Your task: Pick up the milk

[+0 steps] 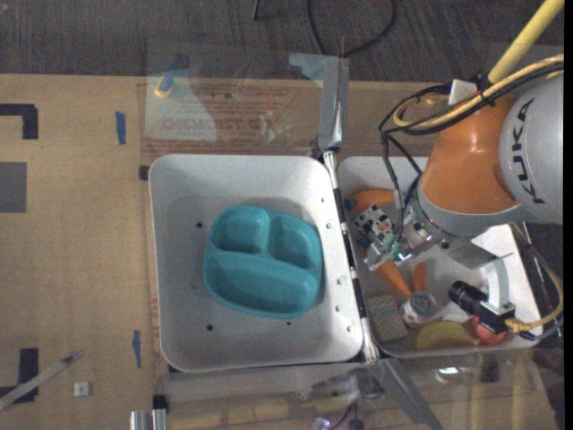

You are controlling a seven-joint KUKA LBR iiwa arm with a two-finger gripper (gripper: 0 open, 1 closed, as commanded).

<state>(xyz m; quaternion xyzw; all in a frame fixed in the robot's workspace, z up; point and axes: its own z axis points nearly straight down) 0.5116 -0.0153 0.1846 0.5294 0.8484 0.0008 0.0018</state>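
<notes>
The milk appears to be the small printed carton (370,224) at about 9 o'clock in the right bin (466,262), close to the wall it shares with the left bin. Its markings are too small to read, so I cannot be sure of it. It lies loose on the bin floor.

At 12 o'clock from the carton, just beside it, is an orange piece (371,199). At 4 o'clock from it the gripper (397,247) hangs below the arm's wrist, very near the carton. The wrist hides the gripper's business end, so I cannot tell how far open it is or whether it has hold of anything.

At 6 o'clock from the gripper an orange carrot-like piece (394,278) lies at a slant. Further toward 6 o'clock are a grey textured piece (385,316) and a small round can (417,307). A yellow banana-like piece (440,334) and something red (488,331) lie along the bin's 6 o'clock wall.

The arm (488,164), orange above grey, covers the bin's 1 o'clock part.

The left bin (179,186) holds a teal divided plate (264,260) near its centre. Both bins sit on a brown bench (72,240).
</notes>
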